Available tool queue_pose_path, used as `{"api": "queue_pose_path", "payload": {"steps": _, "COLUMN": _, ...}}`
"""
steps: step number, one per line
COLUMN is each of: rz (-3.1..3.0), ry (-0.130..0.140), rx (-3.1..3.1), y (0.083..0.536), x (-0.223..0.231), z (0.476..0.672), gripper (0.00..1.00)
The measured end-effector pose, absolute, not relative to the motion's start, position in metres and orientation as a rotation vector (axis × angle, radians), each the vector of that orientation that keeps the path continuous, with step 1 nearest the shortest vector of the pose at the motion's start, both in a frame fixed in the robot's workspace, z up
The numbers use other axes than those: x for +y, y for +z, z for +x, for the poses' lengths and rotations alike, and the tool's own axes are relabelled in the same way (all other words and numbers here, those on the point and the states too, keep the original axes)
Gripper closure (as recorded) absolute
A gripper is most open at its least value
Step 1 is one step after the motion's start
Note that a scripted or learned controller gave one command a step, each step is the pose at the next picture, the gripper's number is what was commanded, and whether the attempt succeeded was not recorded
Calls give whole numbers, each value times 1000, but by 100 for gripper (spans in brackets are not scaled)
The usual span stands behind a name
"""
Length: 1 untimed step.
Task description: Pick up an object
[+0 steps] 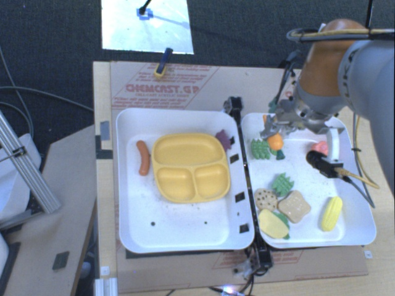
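while the gripper hangs low over the right bin near its top-left corner, just above the orange carrot, evidently lined up to take it, its finger state cannot be told.

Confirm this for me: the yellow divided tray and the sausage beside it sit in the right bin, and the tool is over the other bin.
Wrong bin. The camera view shows the yellow divided tray and the sausage in the left bin; the tool is over the other, right bin.
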State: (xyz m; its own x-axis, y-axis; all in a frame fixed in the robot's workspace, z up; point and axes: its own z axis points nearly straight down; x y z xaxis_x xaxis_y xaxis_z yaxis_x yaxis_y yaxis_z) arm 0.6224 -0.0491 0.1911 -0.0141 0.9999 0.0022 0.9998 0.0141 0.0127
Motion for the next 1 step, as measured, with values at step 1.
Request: {"api": "queue_pose_path", "payload": {"steps": 1, "rz": 2208, "ry": 7, "rx": 2238, "y": 187, "x": 39, "z": 612, "gripper": 100}}
